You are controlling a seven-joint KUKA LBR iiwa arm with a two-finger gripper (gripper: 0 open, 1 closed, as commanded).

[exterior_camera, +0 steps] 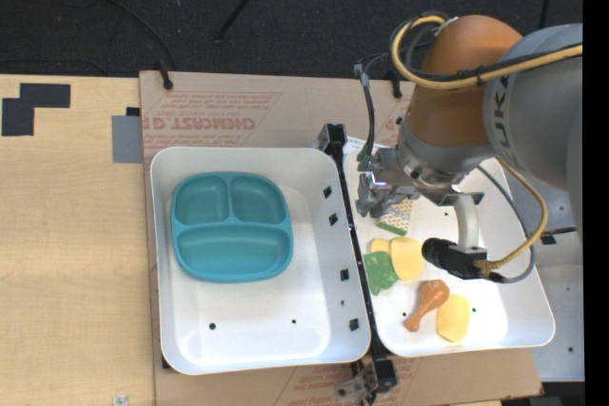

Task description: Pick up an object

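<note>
The gripper point(379, 197) hangs low over the right bin point(519, 323), at its near-left part; whether it is spread or closed cannot be told. Toy foods lie just below it: a green piece point(380, 272), a yellow piece point(406, 258) and a drumstick point(425, 304).

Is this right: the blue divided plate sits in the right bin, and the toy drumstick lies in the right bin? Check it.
Not quite. The camera view shows the blue divided plate in the left bin, not the right one. The rest stands: the toy drumstick lies in the right bin.
</note>
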